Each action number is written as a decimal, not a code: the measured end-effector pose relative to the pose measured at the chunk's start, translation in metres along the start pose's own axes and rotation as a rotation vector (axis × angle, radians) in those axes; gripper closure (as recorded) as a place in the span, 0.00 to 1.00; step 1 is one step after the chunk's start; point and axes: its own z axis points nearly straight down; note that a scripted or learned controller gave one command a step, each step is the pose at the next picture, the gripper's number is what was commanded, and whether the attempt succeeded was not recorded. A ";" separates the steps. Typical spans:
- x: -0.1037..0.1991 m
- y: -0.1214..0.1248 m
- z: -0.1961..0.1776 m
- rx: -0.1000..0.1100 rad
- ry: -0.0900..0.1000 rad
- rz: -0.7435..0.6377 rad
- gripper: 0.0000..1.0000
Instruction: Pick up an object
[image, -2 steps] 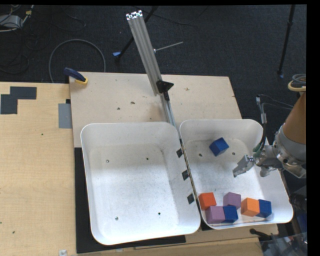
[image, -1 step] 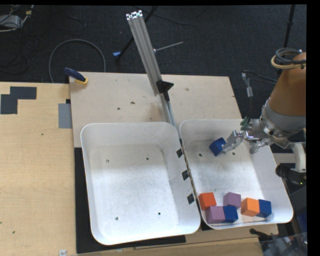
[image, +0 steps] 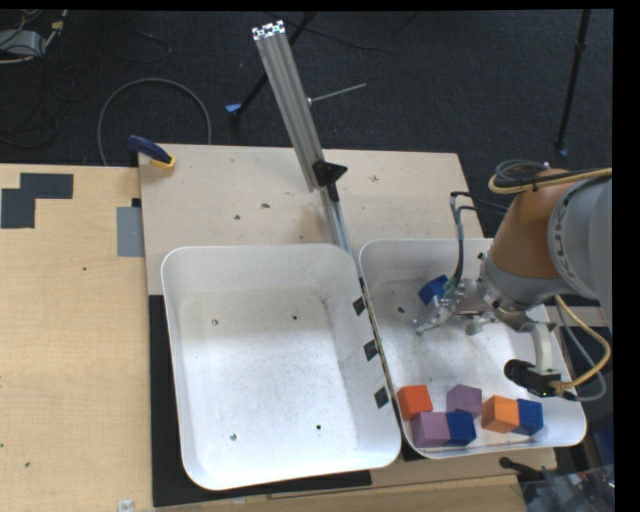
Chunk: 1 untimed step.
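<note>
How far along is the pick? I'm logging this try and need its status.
Done: the gripper is down inside the right bin, beside a blue object. In hand: nothing visibly held. Left: grasp and lift something; the orange, purple and blue blocks sit clustered at the bin's near edge.

Lighting: even, diffuse, moderately bright overhead light; no single source evident. Left bin (image: 270, 370): floor reads bright, mildly washed out towards its centre, without hard glare. Right bin (image: 470, 300): soft, faint shadows beneath the arm (image: 545, 245) and beside the blocks (image: 465, 412). Dark floor (image: 420, 80) above the bench: underexposed, cables barely legible. Sharpness: moderate throughout; fine detail soft, edges slightly blocky from low resolution. Colours: muted, slightly warm on the wooden bench (image: 70, 350). Edge distortion: slight, if any.
</note>
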 end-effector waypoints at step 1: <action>0.028 0.059 -0.002 -0.003 0.000 -0.005 0.00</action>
